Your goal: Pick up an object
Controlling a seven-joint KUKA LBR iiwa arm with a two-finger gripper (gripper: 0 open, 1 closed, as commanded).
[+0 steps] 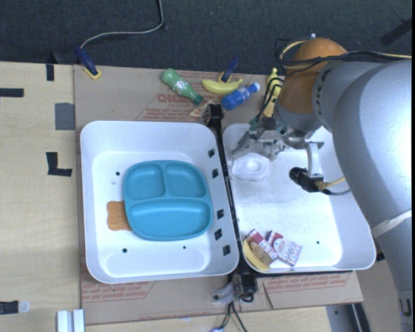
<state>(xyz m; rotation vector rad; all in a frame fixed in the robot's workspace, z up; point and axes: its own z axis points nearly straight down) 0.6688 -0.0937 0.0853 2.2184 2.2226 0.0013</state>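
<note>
Here, cardboard [124, 95] underlies two white bins [100, 185] on dark carpet [76, 9].

The blue divided plate [167, 200] covers most of an orange-brown item [115, 216] at its 9 o'clock side — kind unclear. The arm [373, 151] hides the right bin's [318, 254] 3 o'clock rim. Snack packets [273, 247] — print unreadable.

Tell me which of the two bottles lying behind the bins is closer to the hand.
The blue bottle, right of the banana, lies closer to the hand; the green bottle lies left of the banana, farther away.
</note>
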